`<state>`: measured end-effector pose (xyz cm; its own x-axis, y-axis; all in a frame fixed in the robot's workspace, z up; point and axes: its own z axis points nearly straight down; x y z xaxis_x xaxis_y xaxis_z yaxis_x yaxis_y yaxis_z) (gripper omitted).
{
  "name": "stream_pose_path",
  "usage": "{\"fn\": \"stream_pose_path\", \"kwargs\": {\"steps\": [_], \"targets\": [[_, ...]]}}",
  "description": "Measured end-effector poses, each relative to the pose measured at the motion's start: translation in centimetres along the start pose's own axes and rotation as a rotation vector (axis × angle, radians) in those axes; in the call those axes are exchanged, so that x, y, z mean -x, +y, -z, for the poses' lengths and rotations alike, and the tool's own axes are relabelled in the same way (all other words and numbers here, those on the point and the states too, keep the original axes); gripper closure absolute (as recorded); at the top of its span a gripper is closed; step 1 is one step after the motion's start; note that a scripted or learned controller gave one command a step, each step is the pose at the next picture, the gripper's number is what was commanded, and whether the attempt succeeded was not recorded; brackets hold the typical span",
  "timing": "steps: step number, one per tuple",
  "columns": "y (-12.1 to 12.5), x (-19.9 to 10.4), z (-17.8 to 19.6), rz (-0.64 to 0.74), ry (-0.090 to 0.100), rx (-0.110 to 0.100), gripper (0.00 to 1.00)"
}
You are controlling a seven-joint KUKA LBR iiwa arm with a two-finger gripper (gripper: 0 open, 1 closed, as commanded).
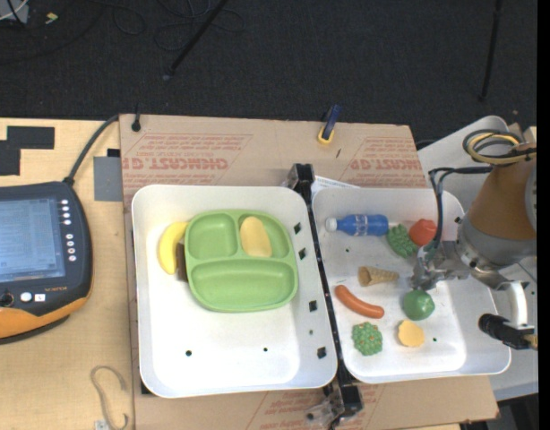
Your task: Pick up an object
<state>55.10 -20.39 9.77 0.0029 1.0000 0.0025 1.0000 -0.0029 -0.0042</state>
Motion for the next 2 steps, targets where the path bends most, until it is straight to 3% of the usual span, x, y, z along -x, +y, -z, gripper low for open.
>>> {"fn": "stream_pose_path", "kwargs": {"steps": [2], "targets": [[0.7,0.6,10.9,0.003,-0.004,0.007,1.0]]}}
